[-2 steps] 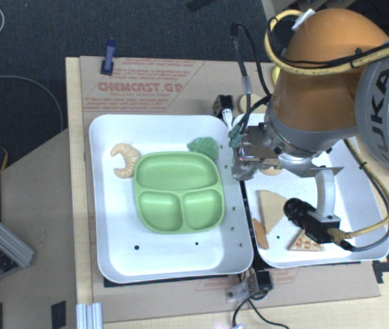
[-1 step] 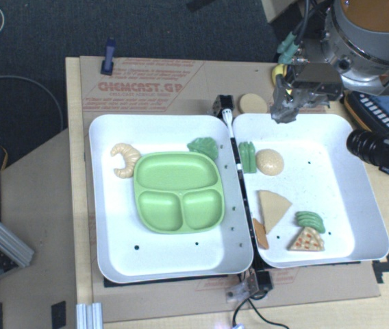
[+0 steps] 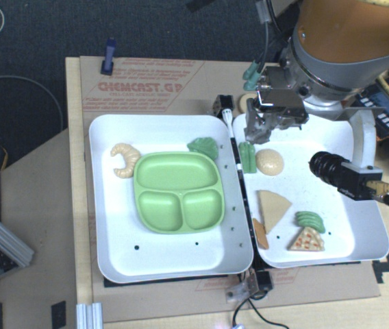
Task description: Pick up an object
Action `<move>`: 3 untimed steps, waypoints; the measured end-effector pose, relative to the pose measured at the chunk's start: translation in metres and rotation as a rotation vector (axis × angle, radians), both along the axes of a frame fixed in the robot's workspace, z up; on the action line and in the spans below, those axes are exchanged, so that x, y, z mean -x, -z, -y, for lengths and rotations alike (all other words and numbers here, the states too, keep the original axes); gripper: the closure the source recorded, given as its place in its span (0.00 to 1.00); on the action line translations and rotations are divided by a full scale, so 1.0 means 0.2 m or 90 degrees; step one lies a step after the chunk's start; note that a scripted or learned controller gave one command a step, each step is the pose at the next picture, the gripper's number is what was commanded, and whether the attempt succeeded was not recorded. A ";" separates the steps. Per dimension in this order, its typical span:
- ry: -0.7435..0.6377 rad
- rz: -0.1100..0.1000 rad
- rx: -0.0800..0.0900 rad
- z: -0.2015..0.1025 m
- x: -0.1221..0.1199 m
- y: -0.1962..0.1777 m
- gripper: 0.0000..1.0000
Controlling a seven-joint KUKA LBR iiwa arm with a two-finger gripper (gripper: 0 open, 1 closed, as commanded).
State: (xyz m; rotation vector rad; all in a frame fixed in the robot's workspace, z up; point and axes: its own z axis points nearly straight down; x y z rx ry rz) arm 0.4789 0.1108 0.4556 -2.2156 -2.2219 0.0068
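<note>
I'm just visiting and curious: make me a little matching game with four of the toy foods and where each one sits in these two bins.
Things:
1. croissant
2. pizza slice
3. green divided tray
4. round bun

Places:
A. middle of the left bin
B. right bin, close under the gripper
C. left bin, to the left of the tray
D. near corner of the right bin

Pairs: 1-C, 2-D, 3-A, 4-B

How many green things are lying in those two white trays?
4: the divided green plate and a leafy piece in the left tray; a green stick and a small striped piece in the right. The arm may hide more.
</note>
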 end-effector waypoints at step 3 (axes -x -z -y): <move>0.002 -0.004 0.000 0.41 0.01 0.87 1.00</move>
